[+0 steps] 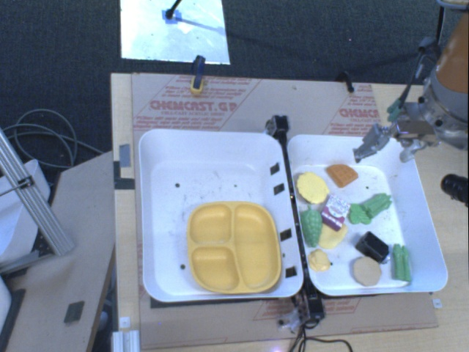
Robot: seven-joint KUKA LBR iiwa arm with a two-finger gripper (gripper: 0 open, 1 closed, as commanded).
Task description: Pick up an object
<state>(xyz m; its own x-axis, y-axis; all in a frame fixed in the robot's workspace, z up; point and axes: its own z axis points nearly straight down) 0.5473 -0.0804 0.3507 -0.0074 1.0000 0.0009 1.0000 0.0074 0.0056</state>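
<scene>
Yellow plastic, a three-part tray (pixel 234 246), lies in the left bin (pixel 157 196), toward its 5 o'clock corner, all three wells bare. The right bin (pixel 425 229) holds the clutter. At its 12 o'clock sits an orange wedge (pixel 341 174); just at 8 o'clock of that wedge is a yellow lump (pixel 312 188). Near the bin's middle a small purple-and-white block (pixel 336 211) lies touching a yellow piece beneath it, with a dark green knobbly toy (pixel 311 225) just beside it at 9 o'clock. A brighter green toy (pixel 370 207) sprawls at 3 o'clock of the block. Lower down, a black box (pixel 372 246) sits tilted, a tan disc (pixel 367 271) touching or nearly touching it at 6 o'clock, and a green stick (pixel 401 262) lies near the bin's right wall. A small yellow bit (pixel 319 259) rests at the bin's 7 o'clock, close to the divider.

The gripper (pixel 392 144) hangs over the right bin's 1 o'clock rim, above the far wall and apart from every toy. Its two grey fingers (pixel 369 144) stand spread, with nothing between them. The grey arm (pixel 447 86) enters from 3 o'clock of the view.
</scene>
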